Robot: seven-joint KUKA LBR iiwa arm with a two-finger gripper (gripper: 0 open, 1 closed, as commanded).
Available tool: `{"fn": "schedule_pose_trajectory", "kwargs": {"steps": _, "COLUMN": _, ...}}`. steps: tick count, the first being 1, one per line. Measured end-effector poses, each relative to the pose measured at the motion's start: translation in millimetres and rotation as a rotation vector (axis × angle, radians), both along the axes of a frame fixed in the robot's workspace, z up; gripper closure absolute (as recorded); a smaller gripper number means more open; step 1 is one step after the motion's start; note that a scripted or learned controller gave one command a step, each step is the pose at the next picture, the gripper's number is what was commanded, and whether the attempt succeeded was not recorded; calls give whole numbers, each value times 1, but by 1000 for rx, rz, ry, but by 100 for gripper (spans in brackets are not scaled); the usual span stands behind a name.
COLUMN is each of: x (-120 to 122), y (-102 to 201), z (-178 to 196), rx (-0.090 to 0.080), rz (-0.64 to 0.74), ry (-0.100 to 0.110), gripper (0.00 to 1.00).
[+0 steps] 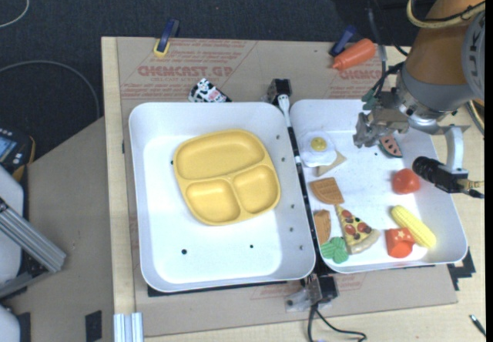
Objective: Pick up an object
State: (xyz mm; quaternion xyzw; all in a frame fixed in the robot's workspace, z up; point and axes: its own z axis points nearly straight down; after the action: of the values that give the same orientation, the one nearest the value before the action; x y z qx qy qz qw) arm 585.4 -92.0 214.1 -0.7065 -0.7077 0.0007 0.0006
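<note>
My gripper (372,132) hangs over the back part of the right bin (454,244), just left of a watermelon slice (392,147). A fried egg (317,147) lies to its left. Toward the front of the bin lie a toast piece (329,191), a pizza slice (356,228), a green broccoli piece (335,249), a yellow corn cob (413,226), a red tomato (405,180) and a red pepper piece (397,243). Nothing shows between the fingers.
The left bin (154,240) holds a yellow divided plate (226,176). An orange carrot toy (353,54) and a black-and-white toy (207,92) lie on the cardboard behind the bins. A black cylinder (435,172) juts from the arm over the right bin.
</note>
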Motion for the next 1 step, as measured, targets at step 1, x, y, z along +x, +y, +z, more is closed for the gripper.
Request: {"fn": "schedule_pose_trajectory", "kwargs": {"steps": 1, "x": 6, "y": -3, "z": 17, "rx": -2, "rz": 0, "ry": -7, "gripper": 100}}
